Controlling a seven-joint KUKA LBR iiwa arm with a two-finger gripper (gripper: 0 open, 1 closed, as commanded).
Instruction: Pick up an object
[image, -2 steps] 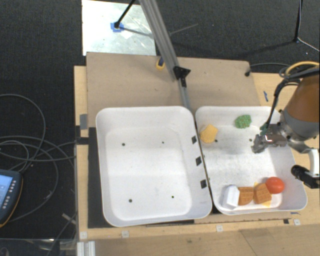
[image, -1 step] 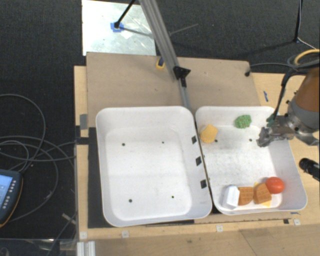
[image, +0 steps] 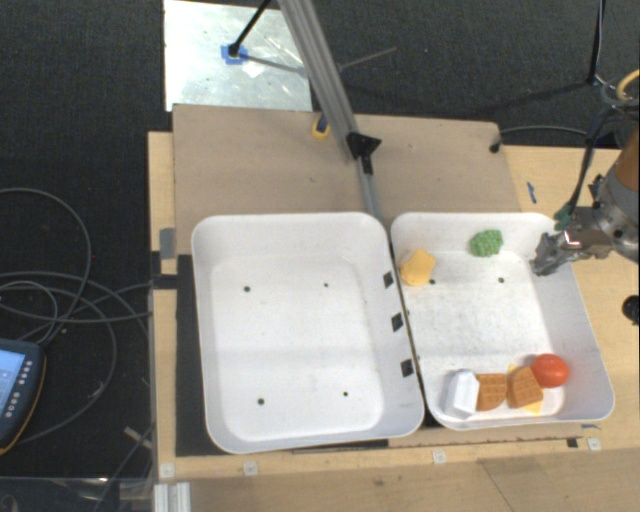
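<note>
Left bin: bare. Right bin: yellow piece nr the divider, green lump up top, a cluster w/ red ball crowding the front corner. Gripper over far-right rim, carrying nothing; grip state? Can't tell.

High fixed camera, slanted down, both bins framed

A pale wooden table stands on dark carpet, with black cables looping at the frame's left.
</note>
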